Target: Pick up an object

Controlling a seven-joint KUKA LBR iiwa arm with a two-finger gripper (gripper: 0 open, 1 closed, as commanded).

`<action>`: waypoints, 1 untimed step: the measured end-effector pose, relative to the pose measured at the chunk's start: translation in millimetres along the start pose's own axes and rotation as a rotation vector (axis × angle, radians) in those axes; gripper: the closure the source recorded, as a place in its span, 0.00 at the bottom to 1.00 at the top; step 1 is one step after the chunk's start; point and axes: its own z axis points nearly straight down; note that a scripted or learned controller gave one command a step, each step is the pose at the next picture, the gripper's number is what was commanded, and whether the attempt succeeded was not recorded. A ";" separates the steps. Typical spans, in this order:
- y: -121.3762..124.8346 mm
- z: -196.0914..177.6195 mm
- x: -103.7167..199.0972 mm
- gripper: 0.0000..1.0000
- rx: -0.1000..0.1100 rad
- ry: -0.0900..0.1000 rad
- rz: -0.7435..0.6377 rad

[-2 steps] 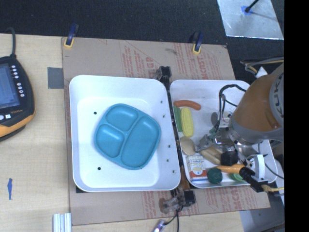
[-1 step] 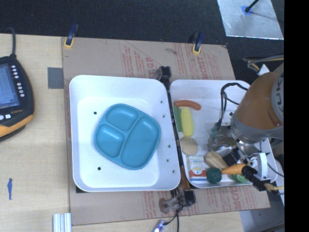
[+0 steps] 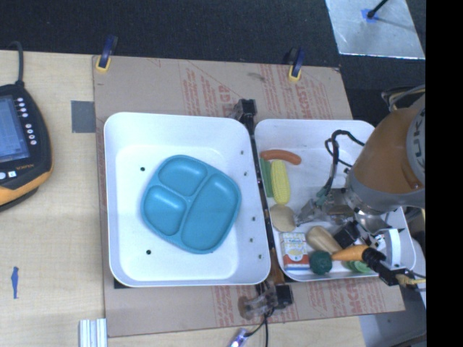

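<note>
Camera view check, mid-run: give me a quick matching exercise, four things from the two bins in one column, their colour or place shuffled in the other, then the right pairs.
Things:
1. divided plate
2. hot dog
3. corn cob
4. carrot

Descriptions:
A. yellow, lying just below the hot dog
B. blue, alone in the left bin
C. orange, near the right bin's front edge
D. reddish, nearest the right bin's far edge

Pairs: 1-B, 2-D, 3-A, 4-C

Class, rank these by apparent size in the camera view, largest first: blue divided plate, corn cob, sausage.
1. Blue divided plate
2. Corn cob
3. Sausage, thinner than the corn, though nearly as long
</note>
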 end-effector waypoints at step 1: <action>71.8 9.4 2.7 0.00 -0.004 0.001 0.005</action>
